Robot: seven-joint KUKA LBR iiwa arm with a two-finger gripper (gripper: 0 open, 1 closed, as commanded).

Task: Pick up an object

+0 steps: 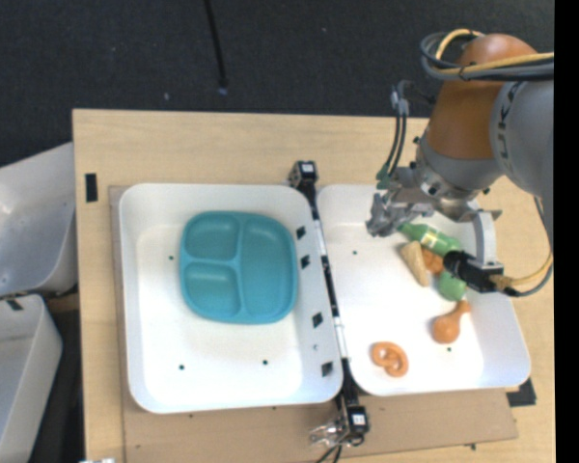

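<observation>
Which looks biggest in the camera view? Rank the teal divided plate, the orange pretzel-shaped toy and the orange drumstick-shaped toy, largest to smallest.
1. Teal divided plate, by far the largest.
2. Orange drumstick-shaped toy and orange pretzel-shaped toy: they look about alike, too close to rank.

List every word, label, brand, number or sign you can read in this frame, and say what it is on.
None: no readable text anywhere in the camera view.
The teal divided plate in the left bin is plain.
The pretzel, the chicken drumstick and the green bottle in the right bin show no legible marks.
The arm and gripper show no readable label.
</observation>
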